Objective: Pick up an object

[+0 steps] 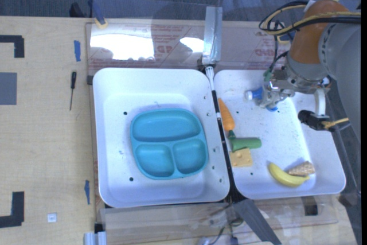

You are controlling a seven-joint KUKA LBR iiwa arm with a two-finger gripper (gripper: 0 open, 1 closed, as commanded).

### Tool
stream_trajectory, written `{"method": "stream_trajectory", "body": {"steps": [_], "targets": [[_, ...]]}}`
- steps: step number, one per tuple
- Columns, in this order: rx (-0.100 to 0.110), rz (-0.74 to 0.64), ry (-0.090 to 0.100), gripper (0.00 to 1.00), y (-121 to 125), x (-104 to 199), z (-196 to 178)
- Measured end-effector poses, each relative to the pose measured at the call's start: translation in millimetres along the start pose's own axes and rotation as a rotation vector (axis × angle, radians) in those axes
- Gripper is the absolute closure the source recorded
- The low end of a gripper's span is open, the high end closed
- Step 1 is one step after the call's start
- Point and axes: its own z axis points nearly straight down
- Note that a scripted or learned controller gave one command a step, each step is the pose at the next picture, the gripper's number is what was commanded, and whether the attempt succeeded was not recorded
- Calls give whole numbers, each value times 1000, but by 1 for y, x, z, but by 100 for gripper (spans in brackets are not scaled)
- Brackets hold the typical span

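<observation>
Over the far part of the right bin hangs the gripper, reaching in from the right under the arm's orange band; whether its fingers are apart or together cannot be made out from this slant, and nothing can be seen held between them. A small blue and white thing lies just beside it on the left, too blurred to name. Nearer, along the bin's left wall, an orange carrot lies lengthwise, with a green piece and a yellow block just below it, close together. At the near right lie a yellow banana and a tan wedge, touching. Left of the divider, the left bin bears a blue three-compartment tray.
</observation>
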Motion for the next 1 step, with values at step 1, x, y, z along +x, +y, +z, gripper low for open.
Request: {"method": "stream_trajectory", "body": {"steps": [1], "targets": [[-50, 24, 8, 100, 0, -21, -85]]}}
